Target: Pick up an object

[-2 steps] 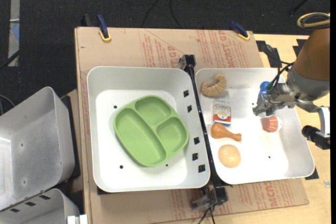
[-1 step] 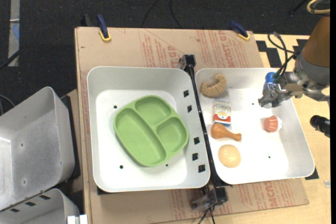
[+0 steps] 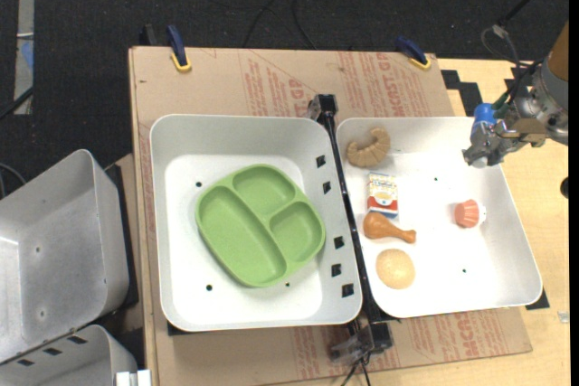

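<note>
A cardboard-topped counter carries two white bins on a dark, cable-strewn floor. The right bin holds a croissant, carton, drumstick, bun and pink cupcake. The gripper hangs above its far right corner; whether its jaws are parted I cannot tell. Left of that bin, a green tray.

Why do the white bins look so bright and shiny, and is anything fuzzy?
In the camera view, light from above washes out the white walls of the left bin and right bin; the green tray and the toy foods cast only faint shadows; the gripper looks a little soft at the bin's far edge, and the floor behind stays dark.
</note>
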Robot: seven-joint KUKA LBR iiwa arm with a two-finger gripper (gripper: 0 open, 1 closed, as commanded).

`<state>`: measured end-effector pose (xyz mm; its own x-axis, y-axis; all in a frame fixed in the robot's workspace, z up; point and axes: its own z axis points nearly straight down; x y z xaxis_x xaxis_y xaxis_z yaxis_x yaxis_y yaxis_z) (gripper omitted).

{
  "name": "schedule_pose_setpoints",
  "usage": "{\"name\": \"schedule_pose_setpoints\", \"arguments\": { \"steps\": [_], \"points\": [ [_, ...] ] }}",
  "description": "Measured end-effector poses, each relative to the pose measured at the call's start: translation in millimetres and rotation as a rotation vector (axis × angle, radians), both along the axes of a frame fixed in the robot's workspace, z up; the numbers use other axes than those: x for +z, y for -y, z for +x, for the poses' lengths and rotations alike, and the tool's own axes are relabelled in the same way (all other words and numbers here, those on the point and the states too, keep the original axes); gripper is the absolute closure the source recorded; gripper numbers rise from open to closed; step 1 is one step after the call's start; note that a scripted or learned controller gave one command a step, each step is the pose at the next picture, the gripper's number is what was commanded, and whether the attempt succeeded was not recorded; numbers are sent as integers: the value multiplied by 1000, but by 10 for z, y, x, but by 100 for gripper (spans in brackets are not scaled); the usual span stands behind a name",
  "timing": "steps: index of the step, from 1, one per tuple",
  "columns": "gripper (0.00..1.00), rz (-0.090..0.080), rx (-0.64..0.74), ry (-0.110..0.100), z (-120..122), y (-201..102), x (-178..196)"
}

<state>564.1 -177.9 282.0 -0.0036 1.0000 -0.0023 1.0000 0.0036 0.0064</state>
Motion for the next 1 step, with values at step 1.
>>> {"name": "schedule_pose_setpoints", "arguments": {
  "steps": [1],
  "points": [
    [100,4,3,-7,-108,-506,30]
  ]
}}
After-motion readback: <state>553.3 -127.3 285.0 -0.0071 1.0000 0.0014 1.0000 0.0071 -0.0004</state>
